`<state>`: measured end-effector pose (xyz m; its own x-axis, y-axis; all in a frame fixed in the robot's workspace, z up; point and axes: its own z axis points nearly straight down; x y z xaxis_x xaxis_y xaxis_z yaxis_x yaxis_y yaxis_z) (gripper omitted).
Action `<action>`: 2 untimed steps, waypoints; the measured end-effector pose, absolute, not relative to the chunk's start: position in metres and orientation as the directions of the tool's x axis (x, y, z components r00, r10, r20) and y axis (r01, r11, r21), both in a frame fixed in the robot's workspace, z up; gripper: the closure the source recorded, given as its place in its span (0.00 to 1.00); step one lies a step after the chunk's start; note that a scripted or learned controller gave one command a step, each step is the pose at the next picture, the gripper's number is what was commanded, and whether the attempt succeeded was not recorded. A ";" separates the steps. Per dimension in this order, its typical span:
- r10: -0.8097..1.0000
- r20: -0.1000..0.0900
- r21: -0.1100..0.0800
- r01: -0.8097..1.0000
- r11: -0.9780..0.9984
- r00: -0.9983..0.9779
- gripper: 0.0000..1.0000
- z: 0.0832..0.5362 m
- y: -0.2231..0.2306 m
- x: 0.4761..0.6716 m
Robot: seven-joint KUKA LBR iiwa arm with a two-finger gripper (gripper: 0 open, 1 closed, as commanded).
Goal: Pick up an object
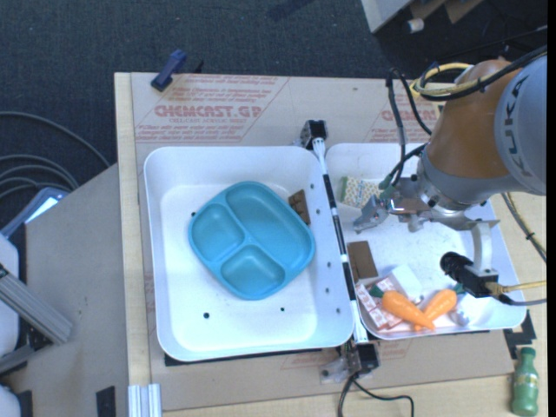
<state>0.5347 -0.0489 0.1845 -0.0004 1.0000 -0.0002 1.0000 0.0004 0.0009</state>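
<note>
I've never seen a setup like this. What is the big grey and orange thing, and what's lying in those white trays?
One camera fixed above the bench looks down at a slant. The grey and orange thing is a robot arm reaching in from the right. Its gripper hangs over the right bin, which holds two orange carrots and a brown block. The left bin holds a blue divided plate. Whether the gripper holds anything is unclear.
</note>
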 end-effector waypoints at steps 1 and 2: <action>1.000 0.000 0.001 1.000 0.000 0.000 0.00 0.184 -0.046 0.543; 1.000 0.000 0.001 1.000 0.000 0.000 0.00 0.184 -0.053 0.543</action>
<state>0.5431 -0.0530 0.1845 0.0000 1.0000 -0.0001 1.0000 0.0000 0.0008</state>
